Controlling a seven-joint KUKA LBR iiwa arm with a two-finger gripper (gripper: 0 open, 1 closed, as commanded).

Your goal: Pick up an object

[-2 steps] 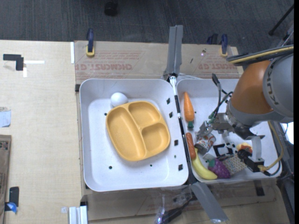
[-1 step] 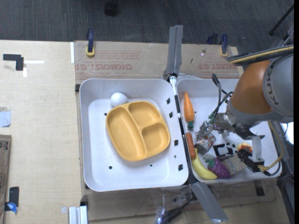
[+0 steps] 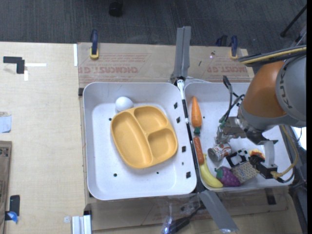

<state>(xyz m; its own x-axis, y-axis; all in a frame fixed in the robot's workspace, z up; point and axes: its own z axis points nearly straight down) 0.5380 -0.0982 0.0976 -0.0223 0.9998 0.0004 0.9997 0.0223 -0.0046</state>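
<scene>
In the right bin (image 3: pixel 213 95), my gripper (image 3: pixel 227 132) hangs low, just above a small silver and red can (image 3: pixel 219 153) that lies on its side. Nothing shows held in the gripper. A carrot (image 3: pixel 195 112) lies along the bin's left wall, with a thin red-orange piece (image 3: pixel 198 150) below it. Along the bin's near edge lie a banana (image 3: pixel 209 175), a purple fruit (image 3: pixel 229 177) and a tan woven block (image 3: pixel 245 171). The grey arm with its orange band (image 3: pixel 263 97) hides the bin's right part.
The left bin (image 3: pixel 97 145) holds a yellow divided plate (image 3: pixel 144 135) and a white ball (image 3: pixel 124 103) at its far left corner. A black and white item (image 3: pixel 239 157) and an orange piece (image 3: pixel 257 155) lie right of the can. Cables run along the arm.
</scene>
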